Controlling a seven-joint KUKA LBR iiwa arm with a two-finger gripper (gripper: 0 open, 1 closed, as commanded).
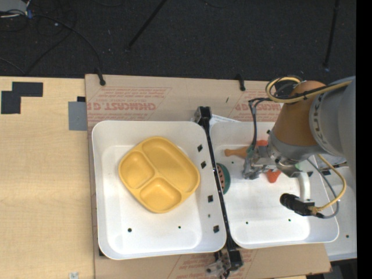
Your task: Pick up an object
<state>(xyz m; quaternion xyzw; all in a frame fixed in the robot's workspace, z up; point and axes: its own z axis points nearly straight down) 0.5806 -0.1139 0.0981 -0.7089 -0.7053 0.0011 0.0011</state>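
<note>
Bins sit side by side on the worktop [40, 185]. The left bin [110, 225] holds a yellow plate [158, 173] with three compartments, lying flat and well apart from the arm. Just past the dividing wall, at the near-left edge of the right bin [273, 225], is a dark green round thing [223, 179], partly hidden by the wall. Further right lies a brown stick [235, 152], its long axis running roughly left to right, with its right end close to the hand [253, 168]. The hand hangs low over the middle of the right bin, and whether it is released or clenched cannot be told from this angle; nothing can be seen held in it. Just to its right, partly under the wrist, is a small orange piece [272, 176]. The stick looks the likeliest pick, lying up and to the left of the hand; a grasp should close across its thin width, not along its length.
</note>
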